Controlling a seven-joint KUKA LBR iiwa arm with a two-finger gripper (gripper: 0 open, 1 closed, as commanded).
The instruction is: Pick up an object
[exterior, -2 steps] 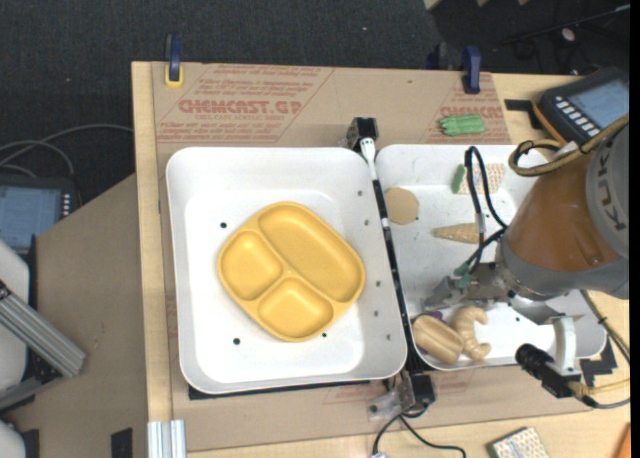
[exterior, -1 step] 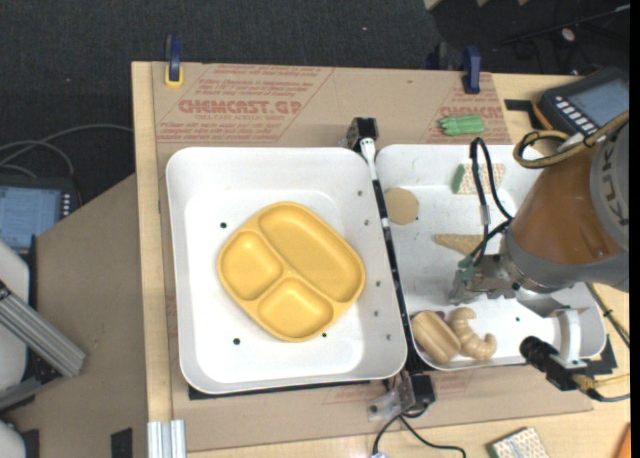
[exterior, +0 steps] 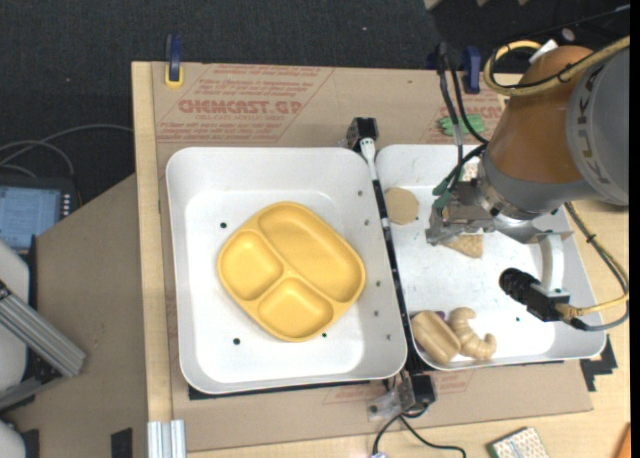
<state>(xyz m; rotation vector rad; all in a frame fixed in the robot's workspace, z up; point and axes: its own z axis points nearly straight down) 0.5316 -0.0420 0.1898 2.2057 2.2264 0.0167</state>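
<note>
In the right bin [exterior: 560, 346], at centre-right of the frame, the gripper [exterior: 455, 229] hangs low over a small tan wedge [exterior: 467, 244], perhaps a toy bread slice; whether it is wide, narrow or closed on the piece I cannot tell, since the wrist hides it. A round tan disc [exterior: 401, 206] lies just to its left, and pale, lumpy toy pieces [exterior: 453, 336] sit at the bin's lower edge. The wedge looks light, stiff and thin, so it is probably best pinched across its narrow sides. The left bin [exterior: 200, 196] carries a yellow divided plate [exterior: 290, 269].
</note>
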